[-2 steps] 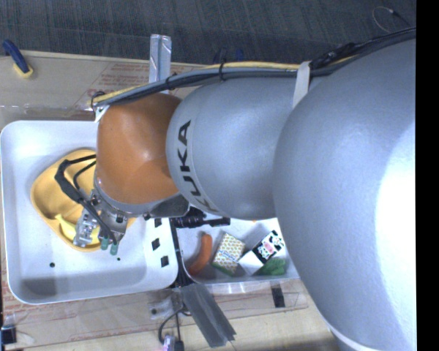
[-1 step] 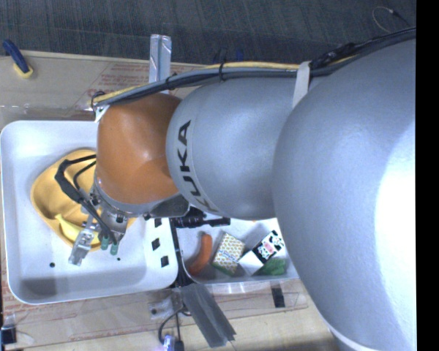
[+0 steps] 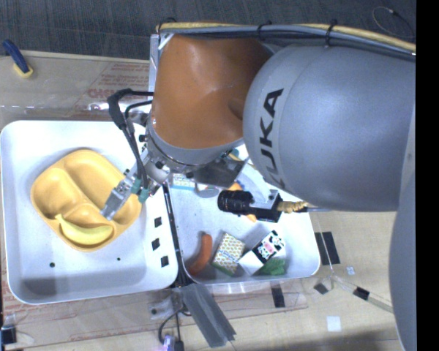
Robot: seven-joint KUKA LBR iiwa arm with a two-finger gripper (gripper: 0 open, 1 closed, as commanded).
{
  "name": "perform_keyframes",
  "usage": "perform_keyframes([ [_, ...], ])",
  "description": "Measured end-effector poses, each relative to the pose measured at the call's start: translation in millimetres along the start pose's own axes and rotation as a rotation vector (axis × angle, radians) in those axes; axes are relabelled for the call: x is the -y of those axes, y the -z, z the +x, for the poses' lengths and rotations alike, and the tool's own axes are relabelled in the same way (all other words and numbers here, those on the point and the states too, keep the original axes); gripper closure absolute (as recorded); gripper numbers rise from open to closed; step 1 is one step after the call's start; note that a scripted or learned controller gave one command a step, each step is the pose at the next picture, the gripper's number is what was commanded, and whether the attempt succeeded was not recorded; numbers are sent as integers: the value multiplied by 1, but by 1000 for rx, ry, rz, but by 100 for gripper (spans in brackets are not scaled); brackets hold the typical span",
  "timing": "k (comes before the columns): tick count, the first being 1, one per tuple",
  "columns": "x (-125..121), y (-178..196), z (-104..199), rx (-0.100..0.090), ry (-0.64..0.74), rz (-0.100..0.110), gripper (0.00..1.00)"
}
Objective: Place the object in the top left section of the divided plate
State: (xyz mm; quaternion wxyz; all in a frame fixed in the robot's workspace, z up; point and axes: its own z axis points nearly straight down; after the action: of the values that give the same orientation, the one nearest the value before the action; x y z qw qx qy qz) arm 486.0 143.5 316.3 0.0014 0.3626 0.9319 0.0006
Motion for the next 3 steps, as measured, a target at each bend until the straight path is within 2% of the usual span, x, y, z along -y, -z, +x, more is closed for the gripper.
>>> perform_keyframes([
  [1, -2, 10, 2, 1, 11, 0, 100],
  [2, -2, 10, 2, 1, 11, 0, 0],
  [3, -10, -97, 24, -4, 566, 3, 0],
])
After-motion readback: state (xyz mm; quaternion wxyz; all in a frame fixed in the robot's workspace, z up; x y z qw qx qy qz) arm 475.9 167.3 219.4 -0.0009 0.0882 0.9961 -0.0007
